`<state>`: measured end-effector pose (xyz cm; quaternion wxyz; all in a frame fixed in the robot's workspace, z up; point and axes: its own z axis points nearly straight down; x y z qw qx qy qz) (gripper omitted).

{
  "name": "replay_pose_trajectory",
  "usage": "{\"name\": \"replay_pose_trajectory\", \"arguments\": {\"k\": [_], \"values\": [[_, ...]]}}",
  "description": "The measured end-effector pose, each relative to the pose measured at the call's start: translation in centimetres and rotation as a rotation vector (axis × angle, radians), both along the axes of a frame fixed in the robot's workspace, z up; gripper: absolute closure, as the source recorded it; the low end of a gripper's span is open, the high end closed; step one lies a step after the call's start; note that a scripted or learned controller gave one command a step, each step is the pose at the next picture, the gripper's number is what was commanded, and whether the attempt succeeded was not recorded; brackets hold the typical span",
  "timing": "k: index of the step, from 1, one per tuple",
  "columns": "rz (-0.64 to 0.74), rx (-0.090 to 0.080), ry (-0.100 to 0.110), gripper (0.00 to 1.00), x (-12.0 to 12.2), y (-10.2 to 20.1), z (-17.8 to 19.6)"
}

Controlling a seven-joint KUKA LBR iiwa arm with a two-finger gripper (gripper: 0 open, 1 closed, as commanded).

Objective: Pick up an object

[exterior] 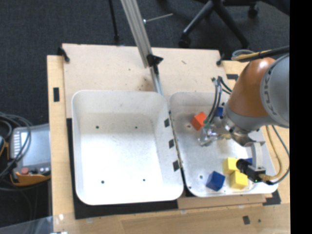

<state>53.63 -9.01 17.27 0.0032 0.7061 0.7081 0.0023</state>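
Found the gripper point(206, 137) low in the right bin point(191, 155), just below the orange block point(198, 120) and close beside it, perhaps touching. Could not tell the claw's state, open or closed, from this slant; saw nothing plainly held. Took the orange block for the likeliest target, lying in the bin's upper middle, near the wall shared with the left bin point(122, 145) and turned at a slant to it. Judged it small, light and stiff, probably wood or hard plastic, flat-faced and unlikely to break, yet smooth enough to slip from a corner grip. Best taken squarely across two opposite flat faces, not edge to edge. Noted a blue block point(215, 180) and two yellow blocks point(230, 165) near the bin's lower rim, well apart from the orange one, so no crowding from that side. Glimpsed a second blue piece point(219, 112) just right of the orange block, mostly hidden by the arm point(253, 96). Reckoned on bare floor left of and below the orange block for a descent, with the shared wall as the nearest edge to mind.
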Motion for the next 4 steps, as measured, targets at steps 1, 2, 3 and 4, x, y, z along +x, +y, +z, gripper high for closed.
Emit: {"name": "replay_pose_trajectory", "arguments": {"k": [1, 2, 3, 4], "values": [[0.000, 0.000, 0.001, 1.00, 0.2, -0.1, 4.2], [0.005, 0.003, 0.004, 1.00, -0.5, 5.1, 5.8], [0.006, 0.003, 0.007, 1.00, -0.2, 10.9, 6.2], [0.004, 0.002, 0.008, 1.00, -1.2, 16.1, 5.3]]}}
